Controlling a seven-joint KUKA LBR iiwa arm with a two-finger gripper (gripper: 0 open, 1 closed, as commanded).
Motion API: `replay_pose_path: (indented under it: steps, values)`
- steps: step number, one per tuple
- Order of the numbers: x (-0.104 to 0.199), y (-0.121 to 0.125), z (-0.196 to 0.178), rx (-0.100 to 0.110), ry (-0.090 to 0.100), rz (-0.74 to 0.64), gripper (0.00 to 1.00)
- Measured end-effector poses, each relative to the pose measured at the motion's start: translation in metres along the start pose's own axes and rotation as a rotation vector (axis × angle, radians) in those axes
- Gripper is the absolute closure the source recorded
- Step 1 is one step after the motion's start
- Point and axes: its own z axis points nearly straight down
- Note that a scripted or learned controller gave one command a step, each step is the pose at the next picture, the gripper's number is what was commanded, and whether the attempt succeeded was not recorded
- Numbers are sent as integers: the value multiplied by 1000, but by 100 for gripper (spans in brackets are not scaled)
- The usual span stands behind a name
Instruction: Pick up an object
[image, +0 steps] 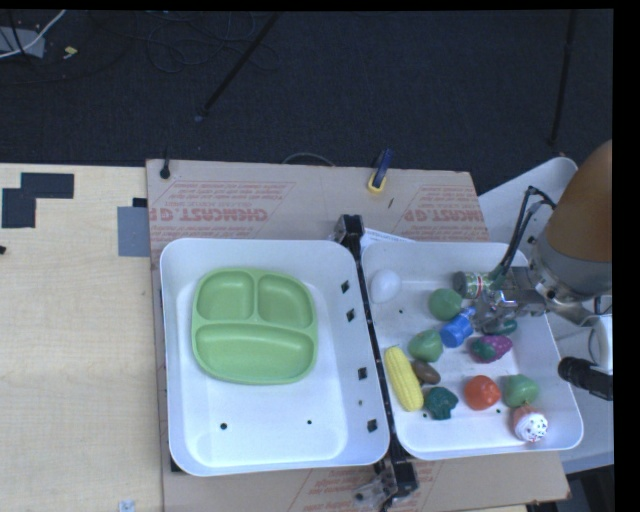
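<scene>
Toys lie scattered in the right white bin: yellow plastic corn cob, small blue toy, round red-orange fruit. Metal two-finger gripper hovers beside the blue toy. Left white bin holds a green divided plate.

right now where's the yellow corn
In the camera view the yellow corn lies in the right bin, against its left wall, with a green piece just above it and a brown piece to its right.
</scene>
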Motion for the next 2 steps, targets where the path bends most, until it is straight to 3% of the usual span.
replay_pose_path:
  steps: [1, 2]
  values:
    - [50, 31, -8, -2, 0, -2, 100]
    - [100, 41, 0, 1, 0, 0, 100]
